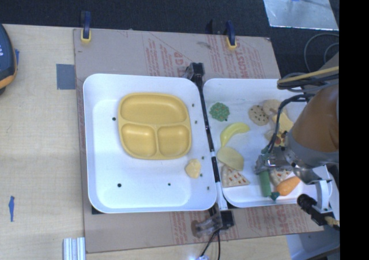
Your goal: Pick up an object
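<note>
1. You saw the arm (314, 123) reaching in at the right of the frame, over the right bin (242, 86).
2. Your end effector (271, 164) hung low over that bin's lower right part; you could not tell its state.
3. Just below it lay a green stick (265, 184) and an orange carrot (287, 185), close together.
4. Left of these, you had a waffle piece (233, 178), a pale chip (230, 156), a yellow banana (233, 132), a green lump (219, 111) and a cookie (259, 115).
5. The left bin (104, 138) held a yellow divided plate (154, 124) and a small yellow bit (193, 168) near its lower right.
</note>
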